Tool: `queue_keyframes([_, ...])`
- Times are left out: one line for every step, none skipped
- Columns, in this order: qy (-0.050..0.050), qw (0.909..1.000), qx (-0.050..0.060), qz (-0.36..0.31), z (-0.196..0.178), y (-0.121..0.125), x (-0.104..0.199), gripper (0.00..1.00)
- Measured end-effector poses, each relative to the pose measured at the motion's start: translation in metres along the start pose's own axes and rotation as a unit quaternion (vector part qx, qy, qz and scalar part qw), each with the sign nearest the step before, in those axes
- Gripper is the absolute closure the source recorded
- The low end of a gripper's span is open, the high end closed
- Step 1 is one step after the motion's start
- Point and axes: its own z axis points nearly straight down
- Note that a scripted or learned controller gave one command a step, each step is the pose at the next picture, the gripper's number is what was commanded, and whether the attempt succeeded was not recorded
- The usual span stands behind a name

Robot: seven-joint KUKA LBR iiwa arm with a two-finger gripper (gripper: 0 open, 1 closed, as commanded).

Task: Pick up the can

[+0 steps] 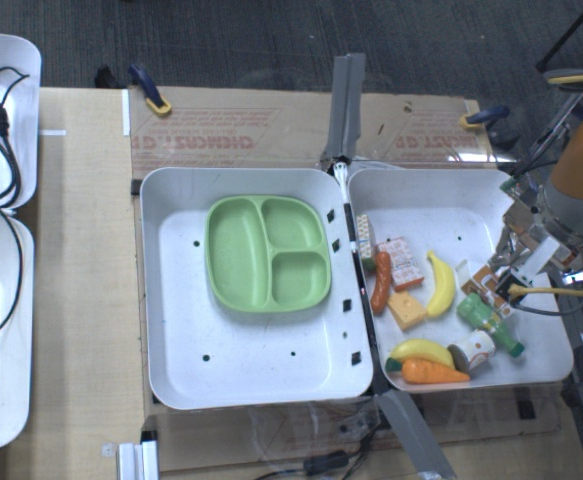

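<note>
The can [474, 352] is a small white cylinder with a dark end, lying on its side near the front right of the right bin [451, 203]. It rests between a yellow banana [421, 350] and a green bottle [488, 318]. My gripper [498, 280] hangs over the right side of that bin, just behind the green bottle and about a hand's width behind the can. The arm's grey wrist and orange band [581, 163] come in from the right above it.
The right bin also holds an orange carrot [433, 372], a second banana [441, 284], a cheese wedge [407, 310], a sausage [381, 280], a red-and-white packet [400, 262] and a small box [364, 236]. A green divided plate [268, 253] lies in the left bin.
</note>
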Motion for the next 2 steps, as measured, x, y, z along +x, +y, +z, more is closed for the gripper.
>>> queue_keyframes([0.001, 1.0000, -0.002, 0.008, -0.0595, 0.0336, 0.0796, 1.00])
queue_keyframes([-0.002, 1.0000, -0.001, 0.005, -0.0672, 0.0334, 0.0796, 1.00])
